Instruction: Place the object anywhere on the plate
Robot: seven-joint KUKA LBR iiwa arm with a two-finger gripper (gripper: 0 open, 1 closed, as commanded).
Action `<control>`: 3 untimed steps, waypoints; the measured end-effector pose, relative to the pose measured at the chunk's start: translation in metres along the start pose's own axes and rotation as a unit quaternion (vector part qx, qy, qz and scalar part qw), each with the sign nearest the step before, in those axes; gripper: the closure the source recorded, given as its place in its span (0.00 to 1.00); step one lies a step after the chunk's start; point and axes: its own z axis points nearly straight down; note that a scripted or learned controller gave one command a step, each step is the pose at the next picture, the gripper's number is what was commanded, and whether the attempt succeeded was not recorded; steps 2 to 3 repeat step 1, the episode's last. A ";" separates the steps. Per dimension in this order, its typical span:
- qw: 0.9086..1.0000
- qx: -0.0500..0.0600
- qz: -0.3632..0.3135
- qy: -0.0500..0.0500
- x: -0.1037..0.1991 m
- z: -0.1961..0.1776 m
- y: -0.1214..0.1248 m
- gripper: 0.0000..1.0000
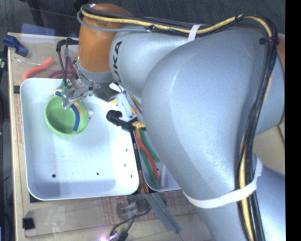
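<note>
Camera view: gripper [69, 97] hangs over the green plate's [60, 118] far rim in left bin [65, 185]; grip unclear.

We see our grey arm [205, 109] sweeping in from the right, its bulk covering much of the view, cables strapped along its shell. Our orange wrist band [95, 39] sits at upper left, and below it our tool [70, 98] points down.
</note>
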 end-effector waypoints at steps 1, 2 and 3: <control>1.000 -0.001 0.000 0.000 0.000 -0.001 0.000 0.00; 1.000 -0.001 0.000 0.000 0.000 -0.001 0.000 0.00; 1.000 -0.001 0.000 0.000 0.000 -0.001 0.000 0.00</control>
